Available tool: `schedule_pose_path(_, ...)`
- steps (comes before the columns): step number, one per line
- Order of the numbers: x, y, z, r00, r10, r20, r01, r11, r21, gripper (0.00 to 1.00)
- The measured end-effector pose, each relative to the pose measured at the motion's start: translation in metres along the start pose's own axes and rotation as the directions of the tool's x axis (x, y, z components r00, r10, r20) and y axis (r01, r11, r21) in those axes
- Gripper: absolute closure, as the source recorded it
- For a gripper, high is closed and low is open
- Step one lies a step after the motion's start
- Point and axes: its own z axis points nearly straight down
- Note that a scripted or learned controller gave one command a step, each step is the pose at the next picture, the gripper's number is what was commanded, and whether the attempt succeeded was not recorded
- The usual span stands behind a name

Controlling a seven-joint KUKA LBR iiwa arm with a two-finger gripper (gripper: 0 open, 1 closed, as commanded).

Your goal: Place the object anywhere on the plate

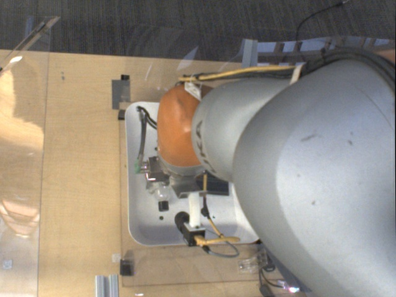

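1. Nearest the camera, the grey arm (309, 166) takes up the right half of the camera view, its broad rounded casing reaching in from the right edge and tapering toward the left.
2. The arm is folded down over the bench, its wrist end pointing downward into the bin beneath it.
3. The orange band (176, 129) sits at the arm's left end, just above the wrist hardware.
4. Below the band, the gripper (159, 187) hangs low over the floor of the white bin (139, 228); it appears as a cluster of grey and black metal parts. Whether it is spread or closed, and whether it has hold of anything, cannot be told from this angle.
5. A black cable (143, 129) loops down the left side of the wrist; a yellow cable (241, 73) runs along the arm's upper edge, and another yellow lead (216, 240) curls near the bin's lower rim.
6. The task's object and the plate cannot be made out; the arm covers most of the bin area.
7. Beyond the bin, the wooden surface (74, 166) extends left, with small black brackets (125, 266) at the bin's corners.
8. Farthest off, dark carpeted floor (154, 11) lies past the surface's upper edge.
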Motion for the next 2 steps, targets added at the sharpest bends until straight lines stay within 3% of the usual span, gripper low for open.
schedule_pose_path(1, -0.025, 0.052, -0.084, 0.953, -0.304, 0.001, 0.304, 0.953, -0.006, 1.00)
schedule_pose_path(2, -0.059, 0.120, -0.226, 0.845, -0.535, 0.007, 0.535, 0.845, -0.010, 1.00)
